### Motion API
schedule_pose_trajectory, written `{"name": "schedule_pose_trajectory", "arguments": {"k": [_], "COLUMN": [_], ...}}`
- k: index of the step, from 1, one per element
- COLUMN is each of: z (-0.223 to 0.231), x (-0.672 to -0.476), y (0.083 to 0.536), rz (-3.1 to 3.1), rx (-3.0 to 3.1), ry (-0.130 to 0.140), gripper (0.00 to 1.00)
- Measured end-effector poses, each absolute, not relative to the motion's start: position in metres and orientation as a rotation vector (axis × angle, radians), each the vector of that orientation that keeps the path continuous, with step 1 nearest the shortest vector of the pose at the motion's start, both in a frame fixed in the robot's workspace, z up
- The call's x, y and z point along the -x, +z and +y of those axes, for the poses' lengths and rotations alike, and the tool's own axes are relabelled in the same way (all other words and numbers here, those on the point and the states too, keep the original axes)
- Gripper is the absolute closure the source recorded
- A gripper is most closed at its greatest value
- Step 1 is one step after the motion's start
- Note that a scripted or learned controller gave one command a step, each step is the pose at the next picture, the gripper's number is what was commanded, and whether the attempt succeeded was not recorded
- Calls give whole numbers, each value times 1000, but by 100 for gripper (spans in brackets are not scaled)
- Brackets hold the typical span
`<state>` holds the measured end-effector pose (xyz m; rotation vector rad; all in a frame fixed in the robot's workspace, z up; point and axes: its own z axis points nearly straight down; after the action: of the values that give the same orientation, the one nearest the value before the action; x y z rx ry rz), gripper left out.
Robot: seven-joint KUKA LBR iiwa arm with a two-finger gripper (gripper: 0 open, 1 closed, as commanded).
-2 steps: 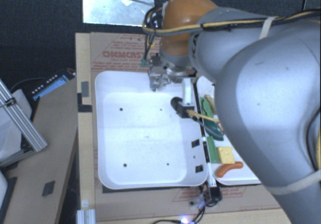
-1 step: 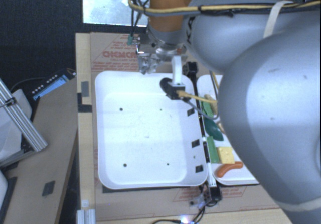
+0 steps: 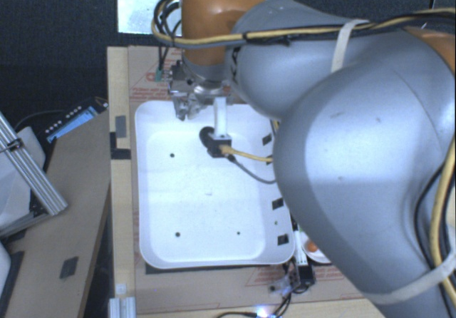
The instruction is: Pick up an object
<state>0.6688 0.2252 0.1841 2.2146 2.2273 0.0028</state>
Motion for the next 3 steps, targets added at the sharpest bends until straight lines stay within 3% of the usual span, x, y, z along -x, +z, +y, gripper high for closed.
{"name": "schedule_pose_trajectory", "arguments": {"k": [1, 2, 3], "z": [234, 234, 234], "x": [-669, -670, -668], "y": [161, 285, 186], "rz": [2227, 2223, 2226], "rx": [-2216, -2211, -2220], "ry": [2, 20, -6], "gripper": [100, 100, 100]}}
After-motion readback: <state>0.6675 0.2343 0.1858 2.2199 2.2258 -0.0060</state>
